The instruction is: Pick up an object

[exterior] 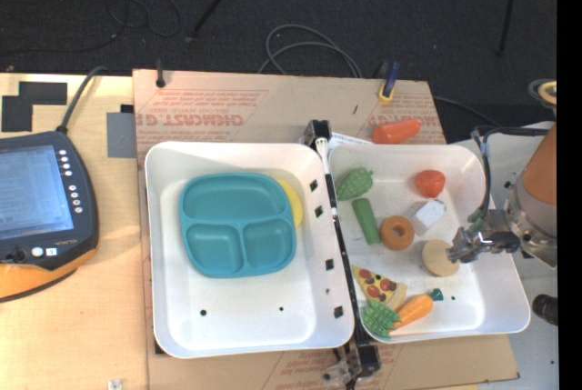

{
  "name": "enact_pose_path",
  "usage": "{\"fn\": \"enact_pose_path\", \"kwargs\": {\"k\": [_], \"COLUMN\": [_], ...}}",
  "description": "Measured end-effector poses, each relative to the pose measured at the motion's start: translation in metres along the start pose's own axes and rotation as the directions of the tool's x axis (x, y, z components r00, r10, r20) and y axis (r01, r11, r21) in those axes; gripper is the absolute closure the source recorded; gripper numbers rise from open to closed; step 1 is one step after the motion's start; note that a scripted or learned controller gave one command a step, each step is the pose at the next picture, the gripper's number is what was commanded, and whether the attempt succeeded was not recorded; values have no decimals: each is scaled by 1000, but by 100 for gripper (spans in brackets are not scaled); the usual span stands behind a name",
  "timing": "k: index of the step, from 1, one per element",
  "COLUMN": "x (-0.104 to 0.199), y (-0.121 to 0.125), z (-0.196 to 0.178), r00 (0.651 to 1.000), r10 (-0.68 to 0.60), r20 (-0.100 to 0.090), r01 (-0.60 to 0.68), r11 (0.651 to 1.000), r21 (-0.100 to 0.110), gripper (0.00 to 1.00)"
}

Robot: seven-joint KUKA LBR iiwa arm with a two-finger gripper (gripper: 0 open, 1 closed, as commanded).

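Along the left bin's (164,243) floor sits a teal divided plate (239,225) with a yellow piece (293,202) peeking from under its right rim; nothing on that side concerns this step. Across the divider, the right bin (505,315) carries a green leafy toy (353,184) and a green stick (366,221) near its left wall, a pizza slice (380,288) and a carrot (409,312) toward the near edge, a brown ring (397,233) mid-floor, a red piece (430,183) toward the far edge, a white block (427,215), and a tan disc (440,258) toward the right wall. The gripper (471,245) hovers at that right wall, just beside the tan disc; how wide it stands I cannot tell, and nothing is visibly held. The disc looks like the likeliest target. A good grasp probably means centring over it, clear of the wall and the white block, and straddling its rim before closing.
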State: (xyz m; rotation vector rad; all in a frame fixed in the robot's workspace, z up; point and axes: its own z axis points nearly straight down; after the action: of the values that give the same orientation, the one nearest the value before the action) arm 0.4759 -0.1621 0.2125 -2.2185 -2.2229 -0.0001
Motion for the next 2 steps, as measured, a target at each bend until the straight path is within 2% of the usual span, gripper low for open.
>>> {"fn": "enact_pose_path", "kwargs": {"k": [1,2], "x": [0,-5], "y": [0,-1], "z": [1,42], "r00": [1000,1000], "r10": [3,3], "r20": [0,-2], "r01": [-3,-3], "r11": [1000,1000], "r21": [2,6], "gripper": [0,0]}}
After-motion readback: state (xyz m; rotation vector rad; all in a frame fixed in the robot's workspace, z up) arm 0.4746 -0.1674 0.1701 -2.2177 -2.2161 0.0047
